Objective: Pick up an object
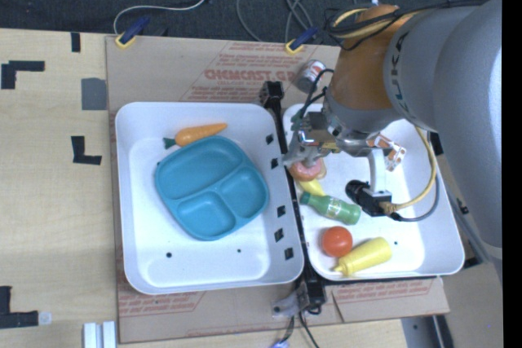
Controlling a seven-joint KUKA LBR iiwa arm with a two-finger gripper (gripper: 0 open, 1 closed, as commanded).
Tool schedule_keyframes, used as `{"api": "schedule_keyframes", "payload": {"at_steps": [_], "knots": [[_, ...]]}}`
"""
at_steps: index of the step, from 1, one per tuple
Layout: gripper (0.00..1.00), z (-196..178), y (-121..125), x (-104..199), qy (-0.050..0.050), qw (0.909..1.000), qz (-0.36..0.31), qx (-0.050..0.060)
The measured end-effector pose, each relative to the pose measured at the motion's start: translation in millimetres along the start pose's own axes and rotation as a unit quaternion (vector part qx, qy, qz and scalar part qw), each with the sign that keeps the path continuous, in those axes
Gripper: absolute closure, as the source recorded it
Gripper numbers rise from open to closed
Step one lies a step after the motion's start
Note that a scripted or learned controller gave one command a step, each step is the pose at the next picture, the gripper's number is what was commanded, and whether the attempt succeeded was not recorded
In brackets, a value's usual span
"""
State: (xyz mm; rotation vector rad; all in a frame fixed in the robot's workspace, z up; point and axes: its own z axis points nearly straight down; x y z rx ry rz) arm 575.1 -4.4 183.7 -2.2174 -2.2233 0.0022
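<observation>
Nearest the bench's front edge, at the bottom of the right bin (444,261), lies 1 yellow squeeze bottle (363,255), tilted with its tip toward the left; just beside it, up and to the left, sits 1 red tomato (335,240), close to or touching the bottle. Further in lies 1 green bottle with a yellow cap (329,205), slanted across the bin floor; to its right 1 black part (369,197) of my own rig hangs over the white floor with a yellow cable curving from it. Further still, against the bin's left wall, sits 1 pink and orange round object (308,169), and my gripper (307,147) is right above it, touching or nearly so; whether my fingers are apart or closed I cannot tell, since the wrist hides them. My orange band (363,73) and grey arm (457,94) cover the far right of that bin. Across the divider, the left bin (139,257) holds 1 blue plate with 3 compartments (212,187), lying flat near its middle; beyond it, touching the plate's far rim, lies 1 orange carrot (200,133), green end to the left. That makes 2 bins; 4 loose things in the right, 2 in the left. Farthest off, 2 cable clips (130,33) rest at the cardboard's far edge, with wires looping over the dark floor.
</observation>
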Motion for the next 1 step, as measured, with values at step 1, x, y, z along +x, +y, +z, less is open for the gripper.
{"api": "schedule_keyframes", "payload": {"at_steps": [1], "knots": [[1.0,-0.2,-4.5,46.1,0.0,1.0,0.0,0.0]]}}
